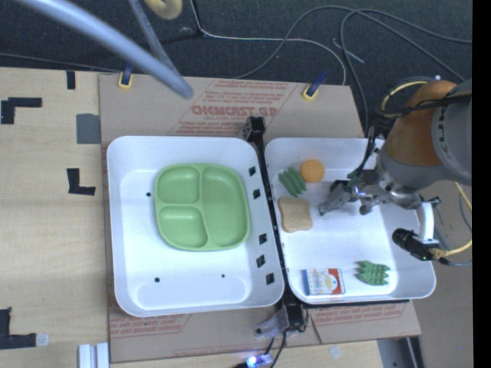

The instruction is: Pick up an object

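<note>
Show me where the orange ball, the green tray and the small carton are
Orange ball [312, 170], camera view, right bin: middle of the ball.
Green tray [202, 207], camera view, left bin: where its dividers meet.
Carton [322, 282], camera view, right bin's near edge: middle of its printed face.

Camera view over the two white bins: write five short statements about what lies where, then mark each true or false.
1. The green divided plastic plate lies in the left white bin. True.
2. The small orange ball sits on that plate. False: it lies in the right white bin, beside the dark green ridged piece.
3. The tan bread-like slice lies in the right bin. True.
4. The small white carton with blue and red print is near the right bin's far edge. False: it is by the near edge.
5. The gripper hangs over the left bin. False: over the right.
</note>
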Motion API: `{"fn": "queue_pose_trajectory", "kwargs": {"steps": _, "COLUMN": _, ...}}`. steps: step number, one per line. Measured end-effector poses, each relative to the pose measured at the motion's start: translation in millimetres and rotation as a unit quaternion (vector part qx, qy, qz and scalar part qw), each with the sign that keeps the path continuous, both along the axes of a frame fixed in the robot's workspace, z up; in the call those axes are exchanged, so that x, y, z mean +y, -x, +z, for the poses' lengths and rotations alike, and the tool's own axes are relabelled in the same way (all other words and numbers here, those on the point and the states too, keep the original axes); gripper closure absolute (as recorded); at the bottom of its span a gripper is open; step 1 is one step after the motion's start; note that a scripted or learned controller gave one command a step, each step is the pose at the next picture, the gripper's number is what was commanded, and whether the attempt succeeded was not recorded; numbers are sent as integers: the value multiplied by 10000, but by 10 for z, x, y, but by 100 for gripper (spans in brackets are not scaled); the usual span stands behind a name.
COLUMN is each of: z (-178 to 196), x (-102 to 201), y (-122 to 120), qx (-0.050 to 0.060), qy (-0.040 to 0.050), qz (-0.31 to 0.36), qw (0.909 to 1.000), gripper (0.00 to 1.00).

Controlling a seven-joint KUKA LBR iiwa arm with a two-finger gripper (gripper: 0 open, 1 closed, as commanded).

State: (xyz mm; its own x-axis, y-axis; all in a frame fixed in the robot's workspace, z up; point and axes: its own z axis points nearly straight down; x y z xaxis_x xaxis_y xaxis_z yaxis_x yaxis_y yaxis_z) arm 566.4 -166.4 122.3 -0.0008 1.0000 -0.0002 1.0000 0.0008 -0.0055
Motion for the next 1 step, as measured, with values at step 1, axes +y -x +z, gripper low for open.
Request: {"fn": "queue_pose_trajectory", "kwargs": {"steps": 1, "z": -391, "x": 4, "y": -1, "qx": -25, "qy": 9, "qz": 5, "qw": 10000, "gripper": 0}}
